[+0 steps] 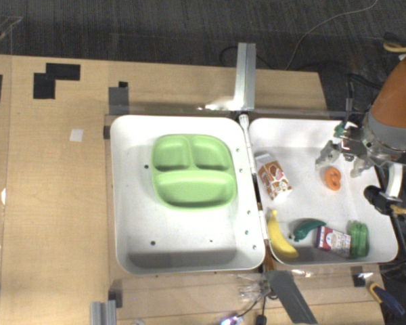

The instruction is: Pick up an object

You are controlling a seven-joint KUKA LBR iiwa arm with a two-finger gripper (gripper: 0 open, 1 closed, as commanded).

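White right bin — gripper open, above orange piece

Green plate, yellow banana.

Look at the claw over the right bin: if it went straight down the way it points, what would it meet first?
Probably the small orange object, which lies just below the claw. Depth is hard to judge from this slanted view, so it might instead touch the right bin floor beside it.

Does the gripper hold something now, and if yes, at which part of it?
Nothing is held. The gripper is open above the right bin, beside the orange piece, not touching it.
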